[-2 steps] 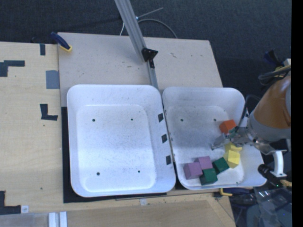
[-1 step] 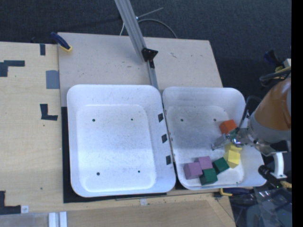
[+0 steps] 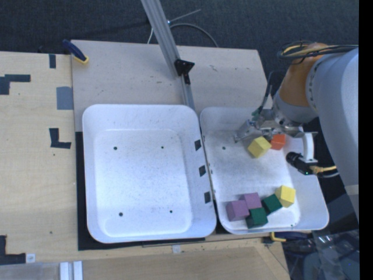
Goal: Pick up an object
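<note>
My gripper (image 3: pixel 260 131) hangs low over the far part of the right bin (image 3: pixel 233 174). A yellow cube (image 3: pixel 259 147) lies right under it, at its near side, and an orange block (image 3: pixel 278 140) sits just to the right of that cube. Whether the gripper touches either one cannot be made out. In the bin's near corner several blocks are bunched together: two purple ones (image 3: pixel 243 205), two green ones (image 3: pixel 263 210) and a second yellow cube (image 3: pixel 286 195).
The left bin (image 3: pixel 93 156) stands beside the right one, sharing a raised rim. A slanted metal rail (image 3: pixel 166 34) crosses the bench behind the bins. The grey arm with its orange band (image 3: pixel 297 86) fills the right side.
</note>
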Robot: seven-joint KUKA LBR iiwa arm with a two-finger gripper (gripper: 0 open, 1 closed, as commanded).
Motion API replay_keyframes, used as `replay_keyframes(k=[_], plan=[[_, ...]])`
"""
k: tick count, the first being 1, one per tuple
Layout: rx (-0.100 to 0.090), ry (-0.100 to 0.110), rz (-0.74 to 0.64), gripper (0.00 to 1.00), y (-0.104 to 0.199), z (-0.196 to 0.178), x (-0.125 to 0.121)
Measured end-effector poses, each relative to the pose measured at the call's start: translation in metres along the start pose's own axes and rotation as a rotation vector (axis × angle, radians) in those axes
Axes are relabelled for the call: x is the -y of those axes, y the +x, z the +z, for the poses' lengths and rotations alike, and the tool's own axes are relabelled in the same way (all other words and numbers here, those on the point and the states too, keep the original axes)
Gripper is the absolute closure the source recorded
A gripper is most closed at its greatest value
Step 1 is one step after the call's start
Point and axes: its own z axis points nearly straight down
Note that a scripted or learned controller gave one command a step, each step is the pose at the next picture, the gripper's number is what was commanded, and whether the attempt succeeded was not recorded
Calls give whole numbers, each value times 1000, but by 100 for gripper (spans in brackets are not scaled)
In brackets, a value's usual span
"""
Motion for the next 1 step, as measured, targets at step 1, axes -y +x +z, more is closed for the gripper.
replay_keyframes(k=[1], plan=[[-9,26,4,0,-9,12,25]])
